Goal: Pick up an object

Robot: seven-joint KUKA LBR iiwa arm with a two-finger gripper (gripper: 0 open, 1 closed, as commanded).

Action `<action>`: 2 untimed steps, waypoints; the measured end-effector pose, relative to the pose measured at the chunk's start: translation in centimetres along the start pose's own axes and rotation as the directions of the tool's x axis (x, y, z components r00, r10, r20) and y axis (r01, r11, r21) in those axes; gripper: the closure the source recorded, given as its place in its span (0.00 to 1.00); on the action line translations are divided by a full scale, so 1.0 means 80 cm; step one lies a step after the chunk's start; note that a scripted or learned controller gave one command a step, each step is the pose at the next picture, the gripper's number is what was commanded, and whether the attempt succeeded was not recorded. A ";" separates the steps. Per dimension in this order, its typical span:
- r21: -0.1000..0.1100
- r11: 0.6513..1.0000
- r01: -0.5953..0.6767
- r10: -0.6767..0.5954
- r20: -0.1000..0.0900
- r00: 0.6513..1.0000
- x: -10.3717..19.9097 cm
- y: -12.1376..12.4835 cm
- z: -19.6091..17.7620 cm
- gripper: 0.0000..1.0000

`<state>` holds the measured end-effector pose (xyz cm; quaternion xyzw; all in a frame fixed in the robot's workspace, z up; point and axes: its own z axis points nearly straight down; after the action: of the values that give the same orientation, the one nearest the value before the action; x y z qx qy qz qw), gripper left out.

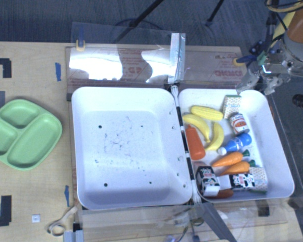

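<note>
Above the right bin's (280, 150) far corner, the gripper (255, 88), well apart from the bananas (207, 122)

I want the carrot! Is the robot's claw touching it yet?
Apart. The camera view shows the gripper above the right bin's far rim, with bananas between it and the carrot.

My arm (297, 26) comes in at the upper right, orange band showing above the wrist, grey below. My gripper (256, 86) hangs over the far right corner of the right bin (280, 150), just at its rim, pointing down and leftward. Nothing between its fingers. Wrist cluttered with cables and fittings, detail blurred.
</note>
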<state>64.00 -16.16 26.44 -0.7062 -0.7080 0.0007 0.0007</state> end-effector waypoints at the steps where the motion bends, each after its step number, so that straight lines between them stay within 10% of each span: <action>1: -0.001 0.985 0.173 -0.173 -0.001 0.985 0.034 -0.034 0.149 0.00; 2: 0.000 0.930 0.368 -0.368 -0.001 0.930 0.108 -0.076 0.103 0.00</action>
<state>57.85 -7.56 18.25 -0.5609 -0.8279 0.0003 0.0016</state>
